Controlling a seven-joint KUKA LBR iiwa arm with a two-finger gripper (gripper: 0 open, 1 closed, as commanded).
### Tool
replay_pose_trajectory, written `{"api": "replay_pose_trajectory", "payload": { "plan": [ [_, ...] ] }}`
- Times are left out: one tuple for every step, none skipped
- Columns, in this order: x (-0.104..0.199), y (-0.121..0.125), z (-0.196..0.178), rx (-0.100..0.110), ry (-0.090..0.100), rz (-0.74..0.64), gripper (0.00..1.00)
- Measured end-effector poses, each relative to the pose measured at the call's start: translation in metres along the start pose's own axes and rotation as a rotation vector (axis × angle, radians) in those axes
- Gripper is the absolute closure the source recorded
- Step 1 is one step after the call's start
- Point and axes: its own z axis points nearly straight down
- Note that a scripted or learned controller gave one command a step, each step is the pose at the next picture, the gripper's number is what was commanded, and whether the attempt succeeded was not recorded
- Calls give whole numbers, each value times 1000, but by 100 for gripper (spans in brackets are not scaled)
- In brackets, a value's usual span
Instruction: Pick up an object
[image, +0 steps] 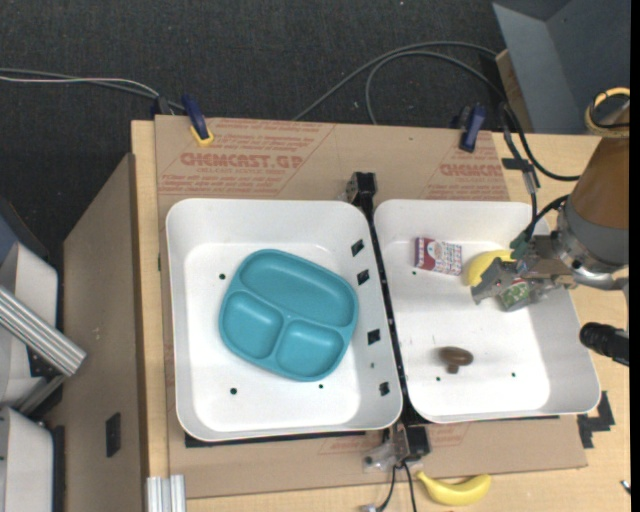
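Gripper: the gripper (497, 287) sits low over the upper right part of the right bin (560, 390), at the end of the grey arm (600, 215) that comes in from the right edge; whether it is parted or closed, I cannot tell.
Yellow object: a small yellow object (481, 266) lies right at the gripper's tip, touching or just beside it; nothing shows it being held.
Carton: a small red and white carton (437, 256) lies flat just to the left of the yellow object, in the upper part of the same bin.
Brown object: a small brown object (456, 357) rests lower in the right bin, well apart from the gripper.
Left bin: the left bin (190, 330) holds a teal divided plate (288, 314), lying flat near its middle.
Bench edge: a banana (456, 488) lies outside the bins, below the right bin at the lower edge of the cardboard (150, 250).
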Motion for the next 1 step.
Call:
{"api": "replay_pose_trajectory", "payload": {
  "plan": [
    [0,2,-6,-12,-2,-3,0]
  ]
}}
